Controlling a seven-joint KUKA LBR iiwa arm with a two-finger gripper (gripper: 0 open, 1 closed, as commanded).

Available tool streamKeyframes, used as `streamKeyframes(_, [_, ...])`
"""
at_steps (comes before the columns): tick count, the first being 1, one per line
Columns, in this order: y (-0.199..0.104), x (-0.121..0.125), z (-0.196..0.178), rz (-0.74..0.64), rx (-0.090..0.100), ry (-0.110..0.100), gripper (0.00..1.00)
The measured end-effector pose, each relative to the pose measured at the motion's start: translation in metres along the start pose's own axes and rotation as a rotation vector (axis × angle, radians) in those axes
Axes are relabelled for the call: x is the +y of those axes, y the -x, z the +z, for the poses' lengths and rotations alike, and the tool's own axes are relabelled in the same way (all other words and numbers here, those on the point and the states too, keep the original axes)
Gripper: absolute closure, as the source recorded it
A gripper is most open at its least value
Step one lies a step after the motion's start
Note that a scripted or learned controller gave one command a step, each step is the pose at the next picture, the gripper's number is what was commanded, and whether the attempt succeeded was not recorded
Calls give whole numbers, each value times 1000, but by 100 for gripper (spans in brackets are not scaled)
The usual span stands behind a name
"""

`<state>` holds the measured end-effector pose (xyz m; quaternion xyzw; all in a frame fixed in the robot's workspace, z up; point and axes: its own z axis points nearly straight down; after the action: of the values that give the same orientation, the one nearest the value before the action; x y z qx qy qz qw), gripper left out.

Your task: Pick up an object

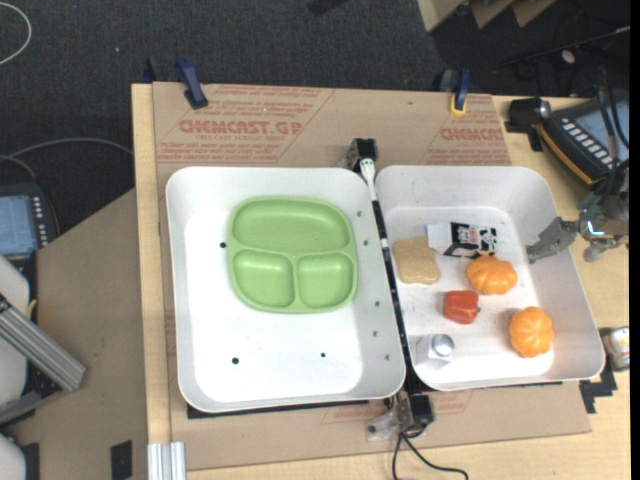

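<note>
Two white bins sit side by side on a brown cardboard sheet [300,118] that covers the surface. The sheet has red letters on it. A blue clamp [190,82] holds the far edge on the left, and a yellow and blue clamp [460,96] holds it on the right.

The left bin [200,298] holds a green plate [293,253]. The plate has one big part at the back and two small parts at the front. It lies flat in the middle of the bin.

The right bin [570,308] holds the things to pick up. A tan piece of bread [416,260] lies near the left wall. Behind it and to the right is a small black and white card [465,236]. A little orange pumpkin [492,274] sits just in front of the card and touches it. A red toy tomato [461,306] sits in front of that pumpkin, close to it. A second orange pumpkin [531,330] sits near the front right corner, apart from the others. A small silver round thing [441,346] lies near the front wall.

The arm [598,230] comes in from the right. Its grey jaws hang over the right side of the right bin, near the rim. They touch none of the toys. I cannot tell if the jaws are apart or together.
</note>
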<state>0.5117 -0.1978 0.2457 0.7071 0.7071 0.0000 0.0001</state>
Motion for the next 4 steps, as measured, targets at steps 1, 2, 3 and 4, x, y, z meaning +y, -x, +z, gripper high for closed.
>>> streamKeyframes(1, [16, -37, 157, 4, 5, -13, 0])
streamKeyframes(2, [16, -32, 138, 1, -2, 3, 100])
streamKeyframes(3, [-69, 26, 83, -10, 0, 9, 100])
streamKeyframes(4, [-147, -21, -138, -8, 2, 21, 100])
